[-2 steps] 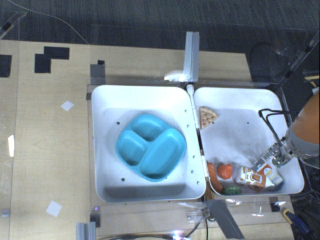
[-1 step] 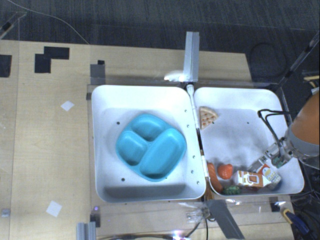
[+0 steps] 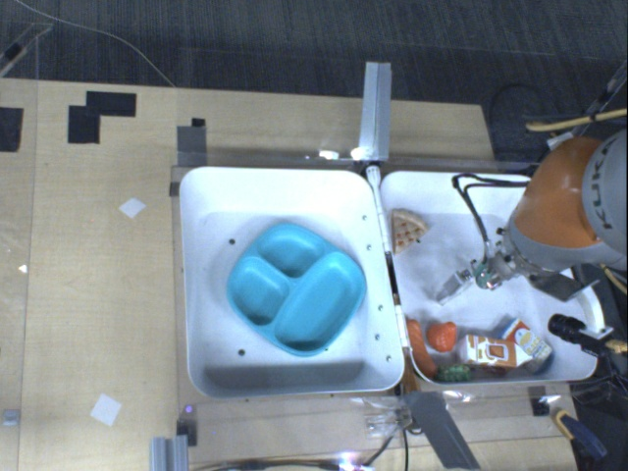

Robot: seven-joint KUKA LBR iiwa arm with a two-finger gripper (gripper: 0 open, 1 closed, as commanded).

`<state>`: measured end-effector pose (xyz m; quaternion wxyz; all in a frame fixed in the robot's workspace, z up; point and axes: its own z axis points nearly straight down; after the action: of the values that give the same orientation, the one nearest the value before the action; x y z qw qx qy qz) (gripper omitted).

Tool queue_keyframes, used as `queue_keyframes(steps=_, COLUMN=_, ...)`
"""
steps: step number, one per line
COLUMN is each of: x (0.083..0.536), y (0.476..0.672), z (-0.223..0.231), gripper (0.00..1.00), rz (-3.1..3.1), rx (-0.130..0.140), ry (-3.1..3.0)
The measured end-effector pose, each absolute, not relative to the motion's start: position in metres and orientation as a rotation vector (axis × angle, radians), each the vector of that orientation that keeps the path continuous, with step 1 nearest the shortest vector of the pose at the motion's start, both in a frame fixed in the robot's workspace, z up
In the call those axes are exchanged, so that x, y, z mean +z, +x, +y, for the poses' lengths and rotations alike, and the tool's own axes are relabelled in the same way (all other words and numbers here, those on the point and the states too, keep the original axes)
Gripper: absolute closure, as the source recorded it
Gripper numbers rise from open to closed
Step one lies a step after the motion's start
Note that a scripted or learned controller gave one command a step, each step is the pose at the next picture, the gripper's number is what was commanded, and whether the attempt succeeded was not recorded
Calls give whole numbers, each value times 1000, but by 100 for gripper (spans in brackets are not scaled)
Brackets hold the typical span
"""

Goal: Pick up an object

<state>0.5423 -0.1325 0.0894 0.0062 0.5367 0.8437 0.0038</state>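
Observation:
The right bin (image 3: 549, 199) holds several small items. A tan waffle-like wedge (image 3: 408, 230) lies at its far left, by the divider. Along the near wall sit an orange-red vegetable toy (image 3: 434, 338), a small green piece (image 3: 453, 371) and a juice carton (image 3: 502, 350) lying on its side. My gripper (image 3: 465, 282) hangs over the middle of this bin, above bare white floor, to the right of and nearer than the wedge and farther back than the carton. Nothing shows in its grasp.
The left bin (image 3: 201, 263) holds a blue divided plate (image 3: 296, 287). A metal post (image 3: 375, 111) rises behind the wall between the bins. The grey arm with its orange band (image 3: 559, 204) covers the right bin's far right part. Cables run along the right edge.

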Motion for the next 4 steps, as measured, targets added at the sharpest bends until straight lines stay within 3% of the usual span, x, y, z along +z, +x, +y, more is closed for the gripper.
queue_keyframes(steps=1, x=89, y=596, z=-117, gripper=0, rz=2818, rx=7, ry=1363)
queue_keyframes(steps=2, x=91, y=510, z=-104, gripper=0, rz=2623, rx=5, ry=1719)
queue_keyframes(steps=3, x=103, y=513, z=-104, gripper=100, rz=2616, rx=10, ry=1712)
queue_keyframes(steps=4, x=103, y=513, z=-104, gripper=0, rz=2616, rx=10, ry=1712)
